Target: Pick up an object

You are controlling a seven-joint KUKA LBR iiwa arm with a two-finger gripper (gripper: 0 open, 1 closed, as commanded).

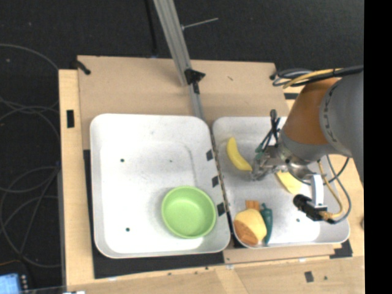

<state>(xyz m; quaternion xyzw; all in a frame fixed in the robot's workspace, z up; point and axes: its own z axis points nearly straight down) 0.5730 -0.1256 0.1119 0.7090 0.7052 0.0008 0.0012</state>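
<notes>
Arm (318,118) sits highest in view, closest to the camera: grey body, orange band, coming in from the right over the right bin (245,130). It covers a good part of that bin's right side.

Gripper (261,166) is low in the right bin, just right of a banana (237,155). Fingers are small and dark against clutter, so I can't tell whether they're apart or together, and nothing is visibly between them. Banana's lower end is just beside the gripper tip; contact not resolvable.

A second yellow piece (288,181) lies under the wrist, partly hidden by it, likely another banana, can't confirm. Black connector and cables (312,208) hang off the wrist over the bin floor.

Near the right bin's front-left corner: an orange-yellow rounded object (250,226) with a green item (267,216) pressed against its right side; shapes hard to make out. Well apart from the gripper.

Left bin (141,146): a green bowl (188,211), upright, near the front-right corner.

Slanted metal pole (173,35) crosses the top and ends at the gap between the bins.
</notes>
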